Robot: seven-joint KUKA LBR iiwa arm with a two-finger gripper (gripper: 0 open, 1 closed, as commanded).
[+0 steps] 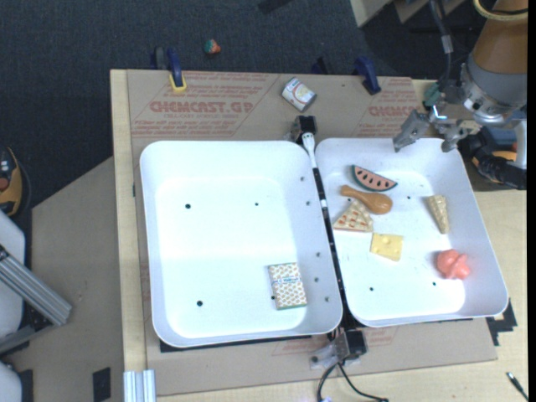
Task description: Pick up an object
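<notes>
Both bins [167, 249] smooth white plastic, slight sheen. Board [243, 107] under them matt brown cardboard, printed red. Floor [84, 23] dark rough carpet. Pincer [429, 137] dull grey metal. Pink lump [453, 263], 4 o'clock in right bin, looks soft, matt.

One fixed camera looks down at a slant from above the desk [251, 90], taking in both bins [159, 224].

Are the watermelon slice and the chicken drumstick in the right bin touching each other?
Apart. The camera view shows a thin strip of white bin floor between the watermelon slice and the chicken drumstick just below it.
</notes>
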